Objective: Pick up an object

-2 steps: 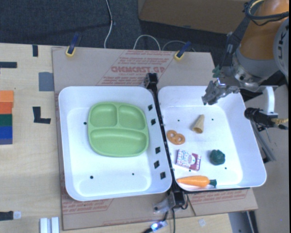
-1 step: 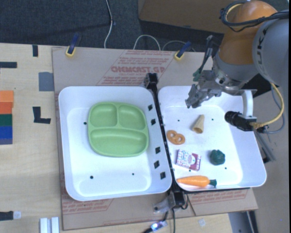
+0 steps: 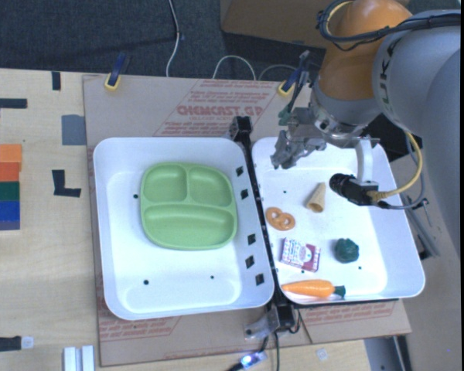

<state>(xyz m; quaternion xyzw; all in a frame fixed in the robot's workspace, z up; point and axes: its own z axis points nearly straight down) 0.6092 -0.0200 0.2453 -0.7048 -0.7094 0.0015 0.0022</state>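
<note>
Brown cardboard (image 3: pixel 209 107) covers the bench, and two shallow white bins stand on it side by side. The gripper (image 3: pixel 284 156) hangs over the far left part of the right bin (image 3: pixel 371 280), near the divider between the bins; I cannot tell from this angle how it stands, and nothing is visible in it. Nearest to it, toward the front, lies a small ice-cream cone (image 3: pixel 316 197), and a pretzel (image 3: pixel 279 219) is just beside the cone on its left. Further forward are a pink and white packet (image 3: pixel 299 254) and a dark green round object (image 3: pixel 346 250), apart from each other. A carrot (image 3: pixel 312 289) lies along the front wall. In the left bin (image 3: pixel 116 284) rests a green divided plate (image 3: pixel 189 205).
</note>
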